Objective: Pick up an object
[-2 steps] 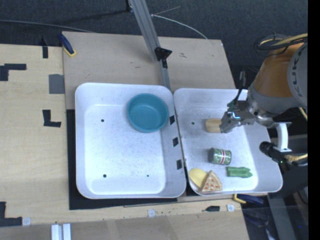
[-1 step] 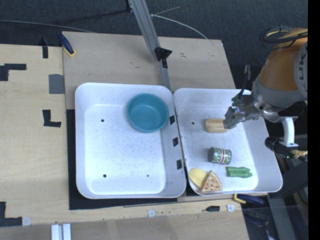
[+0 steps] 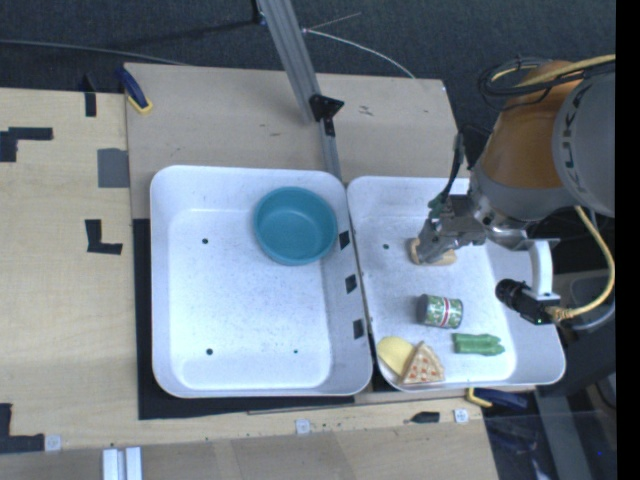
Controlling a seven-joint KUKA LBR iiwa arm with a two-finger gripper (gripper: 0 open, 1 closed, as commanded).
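Hovering: end effector (image 3: 437, 249) | directly over tan object (image 3: 444, 258) | right bin (image 3: 385, 208)

A: Arm (image 3: 560, 148): rounded grey casing, broad orange band, dark lettering on the side.
B: Yellow and black cables (image 3: 590, 268) loop alongside. Dark metal two-finger gripper (image 3: 437, 248).

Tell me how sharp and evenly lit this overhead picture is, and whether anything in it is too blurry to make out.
Camera view: soft, even light, faint shadows, no harsh glare on the white plastic bins; overall slightly soft focus; the small tan object under the two-finger gripper is too blurred to identify.
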